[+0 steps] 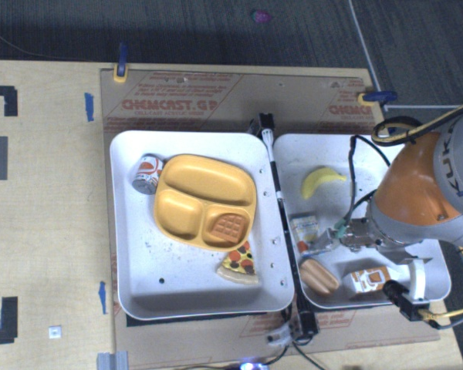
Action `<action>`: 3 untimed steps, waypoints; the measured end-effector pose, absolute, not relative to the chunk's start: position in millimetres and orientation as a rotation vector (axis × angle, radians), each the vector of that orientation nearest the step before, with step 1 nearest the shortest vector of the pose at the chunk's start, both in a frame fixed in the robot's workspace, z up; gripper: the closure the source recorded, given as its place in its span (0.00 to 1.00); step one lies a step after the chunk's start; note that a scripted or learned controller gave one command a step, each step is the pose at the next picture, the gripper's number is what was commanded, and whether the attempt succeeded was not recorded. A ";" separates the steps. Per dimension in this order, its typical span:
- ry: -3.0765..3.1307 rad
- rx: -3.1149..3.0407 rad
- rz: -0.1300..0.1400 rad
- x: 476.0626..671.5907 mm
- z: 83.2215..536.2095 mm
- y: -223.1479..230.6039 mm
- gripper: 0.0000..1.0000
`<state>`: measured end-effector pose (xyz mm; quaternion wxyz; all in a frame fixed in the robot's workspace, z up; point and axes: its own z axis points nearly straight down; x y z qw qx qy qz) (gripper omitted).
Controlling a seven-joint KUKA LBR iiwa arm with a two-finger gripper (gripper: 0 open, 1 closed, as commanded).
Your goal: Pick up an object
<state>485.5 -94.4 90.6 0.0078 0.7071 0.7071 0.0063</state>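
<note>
In the right bin (440, 280), a hot dog (319, 277) and carton (368, 280) lay nearest. Just behind, the gripper (333, 236) hung low over a packet (305, 227); its jaws' state could not be told. Farthest lay a banana (322, 180).

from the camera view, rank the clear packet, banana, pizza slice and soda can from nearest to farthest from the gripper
The gripper is in the right bin.
1. Clear packet, right bin, just left of the gripper.
2. Banana, right bin, toward the back.
3. Pizza slice, left bin, front, beside the yellow tray.
4. Soda can, left bin, far back-left corner.
</note>
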 end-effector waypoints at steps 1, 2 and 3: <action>2.209 2.211 0.019 485.5 90.5 -93.9 0.00; 2.208 2.211 0.018 485.4 90.4 -93.5 0.00; 2.213 2.210 0.021 485.5 90.5 -95.0 0.00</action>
